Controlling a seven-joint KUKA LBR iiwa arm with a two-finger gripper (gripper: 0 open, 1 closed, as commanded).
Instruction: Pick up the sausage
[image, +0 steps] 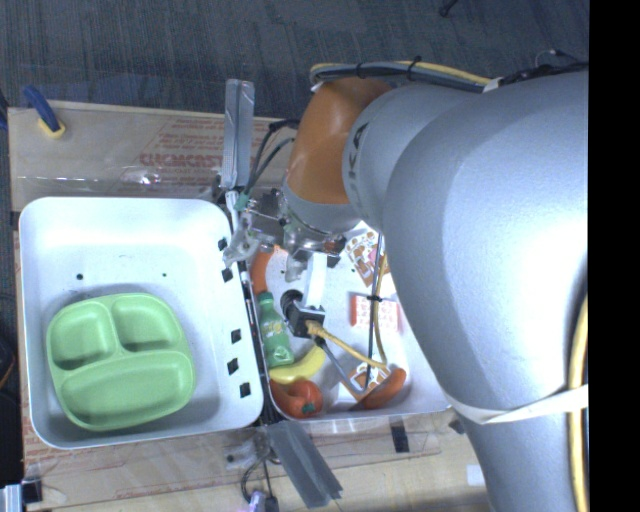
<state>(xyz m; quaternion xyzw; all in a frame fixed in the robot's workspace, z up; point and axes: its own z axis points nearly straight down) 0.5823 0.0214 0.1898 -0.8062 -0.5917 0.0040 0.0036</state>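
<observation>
The sausage (261, 268) lies in the right bin (432, 398), hard against its left wall at about ten o'clock within that bin. What shows of it is a curved orange-red strip whose long axis runs roughly twelve to six, its lower end pointing toward the green bottle (274, 328) just below it at six o'clock. Its upper end is hidden under the gripper (293, 262), which hangs just beside it at three o'clock; I cannot tell how the jaws stand, because the wrist covers them from above.

To take it well, the jaws should probably straddle the sausage across its short axis, nine to three, near mid-length. The bin wall crowds the nine o'clock side, so a finger may well strike the rim or nudge the sausage against the bottle.

Further out, toward six o'clock, sit a banana (297, 367), a tomato (300, 397) and a reddish piece (383, 386). The left bin (120, 225) holds a green divided plate (121, 355) at nine o'clock.
</observation>
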